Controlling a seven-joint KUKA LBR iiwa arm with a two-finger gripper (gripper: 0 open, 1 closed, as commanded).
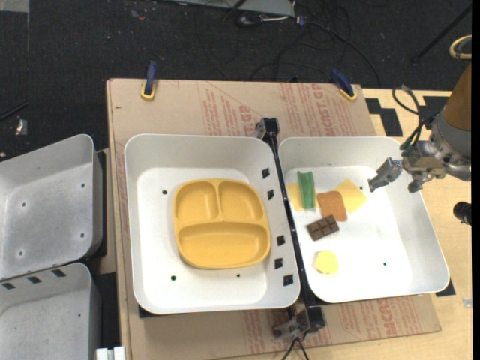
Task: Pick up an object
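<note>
While the arm reaches in from 3 o'clock, its hand (390,173) hangs over the upper right part of the right bin (405,268), holding nothing; can't tell how wide it's set tbh. Pickable stuff sits in that bin's left half: green block (305,184) at 12, yellow wedge (352,196) touching the brown piece (332,203), dark chocolate bar (324,228) below, yellow round bit (325,262) at 6. Left bin (142,201) has a yellow divided plate (222,223).
</note>
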